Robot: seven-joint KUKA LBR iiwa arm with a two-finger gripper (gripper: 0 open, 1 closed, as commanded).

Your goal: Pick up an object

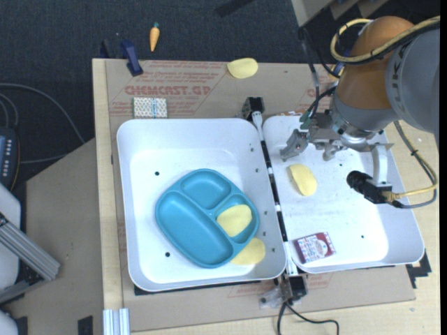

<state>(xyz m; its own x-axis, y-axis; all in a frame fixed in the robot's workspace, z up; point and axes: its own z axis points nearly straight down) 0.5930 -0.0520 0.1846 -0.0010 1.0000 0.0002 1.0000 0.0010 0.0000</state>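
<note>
- Brown bench (188, 93) is carrying two white bins side by side.
- Right bin (349, 218) is holding a yellow piece (302, 180), its long axis running up-down in view.
- Tool (311, 147) is hovering just above it in view, spread wide, gripping nothing.

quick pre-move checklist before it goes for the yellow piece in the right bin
1. The gripper carries nothing: ok, nothing sits between its fingers.
2. Fingers open: ok, they stand spread.
3. The yellow piece is free to grasp: ok, it lies alone on the floor of the right bin, apart from the dark red packet.
4. Lined up over the piece: not ok, the gripper appears offset toward the bin's far wall.
5. Height above the piece: cannot tell from this one slanted view.
</note>
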